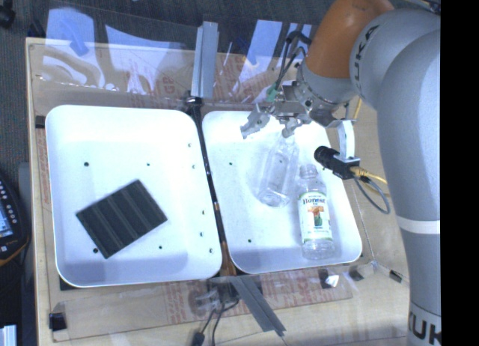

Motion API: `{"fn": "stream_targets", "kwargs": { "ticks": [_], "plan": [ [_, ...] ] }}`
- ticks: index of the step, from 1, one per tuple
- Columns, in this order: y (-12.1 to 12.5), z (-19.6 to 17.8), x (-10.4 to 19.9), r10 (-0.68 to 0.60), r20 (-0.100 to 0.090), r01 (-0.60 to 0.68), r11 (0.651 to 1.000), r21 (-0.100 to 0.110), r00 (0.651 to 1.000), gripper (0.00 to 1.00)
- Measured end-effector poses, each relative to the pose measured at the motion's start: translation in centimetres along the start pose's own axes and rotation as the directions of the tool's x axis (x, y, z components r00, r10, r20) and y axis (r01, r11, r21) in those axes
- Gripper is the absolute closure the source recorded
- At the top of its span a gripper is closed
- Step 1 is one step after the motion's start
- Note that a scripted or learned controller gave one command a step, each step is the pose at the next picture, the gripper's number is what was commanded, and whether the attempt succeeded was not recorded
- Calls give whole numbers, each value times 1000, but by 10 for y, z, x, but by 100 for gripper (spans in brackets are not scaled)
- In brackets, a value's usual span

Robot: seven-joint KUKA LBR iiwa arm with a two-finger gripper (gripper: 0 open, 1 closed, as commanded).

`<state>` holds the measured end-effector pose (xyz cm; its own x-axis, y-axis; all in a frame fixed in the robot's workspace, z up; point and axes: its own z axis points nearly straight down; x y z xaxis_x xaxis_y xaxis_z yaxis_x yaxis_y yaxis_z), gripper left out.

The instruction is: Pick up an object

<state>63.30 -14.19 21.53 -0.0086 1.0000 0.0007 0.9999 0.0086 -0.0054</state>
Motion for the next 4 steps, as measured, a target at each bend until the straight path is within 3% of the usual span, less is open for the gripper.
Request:
{"fn": "stream_targets", "kwargs": {
  "ticks": [1,2,3,4],
  "plan": [
    [1,-9,2,-6,-1,6,1000,2,1000,100],
    [-15,-94,20,-231,4,231,973,-5,973,100],
    [-49,-63,35,-184,1,184,983,-1,983,100],
    [-49,-63,35,-184,1,184,983,-2,983,0]
  ]
}}
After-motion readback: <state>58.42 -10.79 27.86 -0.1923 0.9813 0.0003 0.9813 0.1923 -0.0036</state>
